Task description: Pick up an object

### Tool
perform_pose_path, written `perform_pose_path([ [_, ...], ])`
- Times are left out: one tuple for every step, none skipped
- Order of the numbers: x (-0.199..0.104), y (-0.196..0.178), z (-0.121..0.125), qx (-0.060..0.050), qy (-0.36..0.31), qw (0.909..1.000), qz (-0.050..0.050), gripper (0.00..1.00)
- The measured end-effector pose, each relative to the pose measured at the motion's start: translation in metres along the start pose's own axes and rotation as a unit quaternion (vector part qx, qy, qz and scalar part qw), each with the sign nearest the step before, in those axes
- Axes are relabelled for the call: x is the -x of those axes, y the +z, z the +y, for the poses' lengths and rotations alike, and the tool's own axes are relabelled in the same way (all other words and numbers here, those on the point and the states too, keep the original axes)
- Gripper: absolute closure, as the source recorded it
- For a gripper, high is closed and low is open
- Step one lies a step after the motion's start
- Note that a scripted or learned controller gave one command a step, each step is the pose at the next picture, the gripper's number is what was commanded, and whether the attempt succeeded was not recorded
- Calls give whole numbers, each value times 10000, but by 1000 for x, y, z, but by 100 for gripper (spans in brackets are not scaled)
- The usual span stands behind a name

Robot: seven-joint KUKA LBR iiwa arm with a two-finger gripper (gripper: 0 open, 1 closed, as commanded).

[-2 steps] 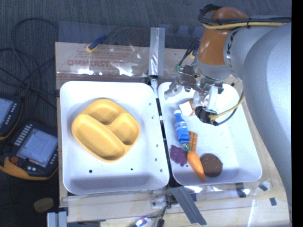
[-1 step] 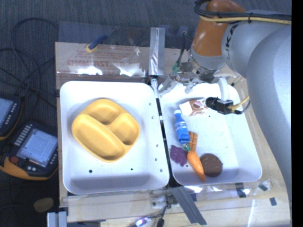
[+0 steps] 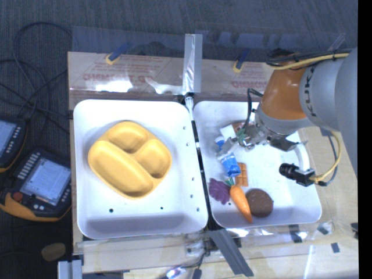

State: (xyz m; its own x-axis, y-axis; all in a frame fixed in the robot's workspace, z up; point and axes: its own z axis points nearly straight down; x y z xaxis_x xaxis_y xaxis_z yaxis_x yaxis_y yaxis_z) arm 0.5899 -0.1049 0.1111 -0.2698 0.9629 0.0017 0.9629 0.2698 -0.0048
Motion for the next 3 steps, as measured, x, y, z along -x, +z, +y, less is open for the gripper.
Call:
perform_pose_path([
  [-14,21,-34,95,-1181,9929,-59,0],
  [-14,12,-33,95,-1187,9929,-42,100],
  [-60,-96,-48,0,372,9993,-5,100],
])
